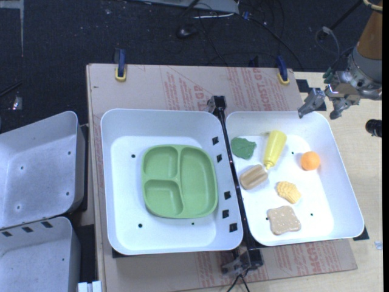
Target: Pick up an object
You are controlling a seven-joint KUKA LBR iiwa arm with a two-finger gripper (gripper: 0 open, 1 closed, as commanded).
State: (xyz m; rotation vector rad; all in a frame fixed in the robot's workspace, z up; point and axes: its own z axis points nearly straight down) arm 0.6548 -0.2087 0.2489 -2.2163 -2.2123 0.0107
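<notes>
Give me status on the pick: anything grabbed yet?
Nothing looks picked. The gripper hangs open above the far right corner of the right bin, nothing between its fingers. The yellow bottle, orange ball, green piece, hot dog and toast all lie in that bin. Descent, grasp and lift remain.

Red printed lettering runs across the brown board (pixel 182 87) that covers the surface under the two bins. On the far strip, beyond the bins, one block of it sits left of centre and another right of centre, both seemingly upside down and too faint to read. More red print shows on the near edge at the right (pixel 316 261), equally illegible.
</notes>
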